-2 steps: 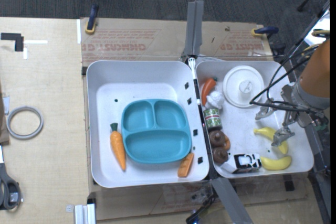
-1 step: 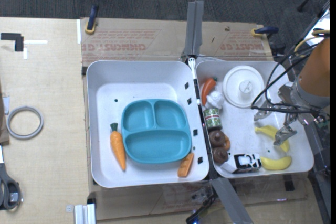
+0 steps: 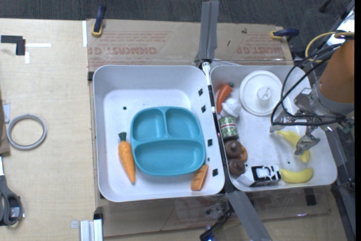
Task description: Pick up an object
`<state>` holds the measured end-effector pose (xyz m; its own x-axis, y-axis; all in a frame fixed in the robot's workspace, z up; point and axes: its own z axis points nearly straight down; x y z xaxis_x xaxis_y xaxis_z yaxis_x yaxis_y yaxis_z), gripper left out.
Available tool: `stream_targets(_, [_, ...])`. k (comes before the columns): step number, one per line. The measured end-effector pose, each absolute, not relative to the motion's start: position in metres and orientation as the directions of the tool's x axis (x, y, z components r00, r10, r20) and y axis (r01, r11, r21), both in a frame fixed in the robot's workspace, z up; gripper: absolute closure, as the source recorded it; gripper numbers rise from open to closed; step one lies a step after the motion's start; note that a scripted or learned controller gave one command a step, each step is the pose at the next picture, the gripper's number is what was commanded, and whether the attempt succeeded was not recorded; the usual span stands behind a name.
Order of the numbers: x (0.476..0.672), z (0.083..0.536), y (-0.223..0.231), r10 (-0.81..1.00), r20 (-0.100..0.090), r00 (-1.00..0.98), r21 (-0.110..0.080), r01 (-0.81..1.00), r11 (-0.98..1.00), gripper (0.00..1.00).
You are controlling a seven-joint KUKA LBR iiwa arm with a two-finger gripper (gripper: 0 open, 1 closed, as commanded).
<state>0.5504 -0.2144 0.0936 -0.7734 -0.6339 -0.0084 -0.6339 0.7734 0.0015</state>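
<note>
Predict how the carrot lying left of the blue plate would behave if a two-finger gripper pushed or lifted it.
The carrot is long, tapered and round-bodied, so a sideways push would probably roll it or swing it in an arc. It looks like smooth moulded toy food, so likely stiff, light and somewhat slippery. It lies beside the divided plate and near the bin wall, which may crowd the fingers.

Pale wooden bench (image 3: 51, 189), two white bins (image 3: 107, 138), cardboard sheet (image 3: 146, 45), tape roll (image 3: 25, 131), scissors (image 3: 10, 206)
</note>
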Motion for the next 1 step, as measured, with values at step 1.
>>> stream_targets(1, [0.4945,0.0975,-0.219,-0.459,-0.021,-0.888,-0.015,-0.459,0.888,0.0])
